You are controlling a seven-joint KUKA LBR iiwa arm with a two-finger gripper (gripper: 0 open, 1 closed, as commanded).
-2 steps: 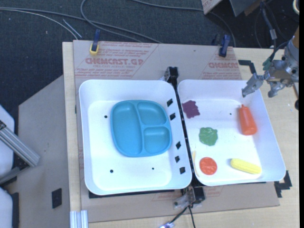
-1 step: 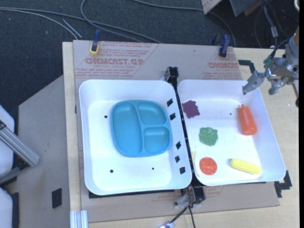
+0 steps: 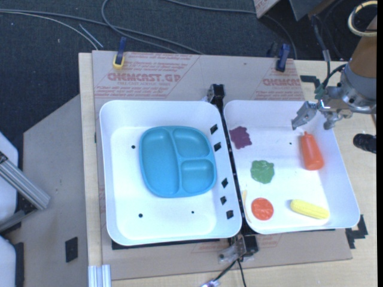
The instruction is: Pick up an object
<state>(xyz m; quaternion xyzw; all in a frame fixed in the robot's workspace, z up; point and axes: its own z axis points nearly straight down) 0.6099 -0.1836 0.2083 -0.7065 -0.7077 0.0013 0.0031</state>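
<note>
The right bin (image 3: 344, 187) holds several toy foods: an orange carrot (image 3: 311, 152), a purple piece (image 3: 240, 137), a green leafy piece (image 3: 262, 171), a red tomato slice (image 3: 262, 208) and a yellow corn cob (image 3: 309, 208). My gripper (image 3: 315, 117) hangs over the bin's far right part, just above the carrot's top end. Its two fingers are spread apart with nothing between them.
The left bin (image 3: 116, 160) holds a blue divided plate (image 3: 177, 160). A black divider with clips (image 3: 222, 160) runs between the bins. Cardboard (image 3: 155, 76) lies under both bins, clamped at the back. Cables trail on the dark floor behind.
</note>
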